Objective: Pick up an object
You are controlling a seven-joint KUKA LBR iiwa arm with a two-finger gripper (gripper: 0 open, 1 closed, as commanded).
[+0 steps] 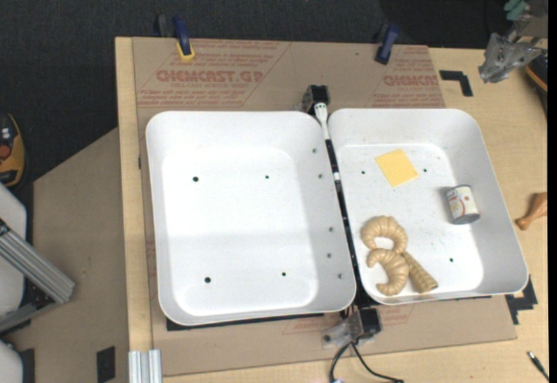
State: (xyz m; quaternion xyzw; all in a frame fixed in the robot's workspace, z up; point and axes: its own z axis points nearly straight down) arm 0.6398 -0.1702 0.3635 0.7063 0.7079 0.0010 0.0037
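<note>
Right bin (435,238) on tabletop (287,68): yellow square (397,168), can (461,204) and croissants (390,251), lying apart, likely for easy grasping from above; left bin (235,216) alongside; gripper (502,59) beyond the far right corner, grip state untellable.

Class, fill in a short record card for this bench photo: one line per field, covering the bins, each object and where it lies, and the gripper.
bins: two shallow white bins, left bin and right bin, side by side on a brown board
yellow square: right bin, far part, lying flat
small can: right bin, on its side, near the right wall
croissants: right bin, near edge, two pastries touching
gripper: top right, off the bins, nothing seen between its fingers
clamps: blue, on the board's far edge
</note>
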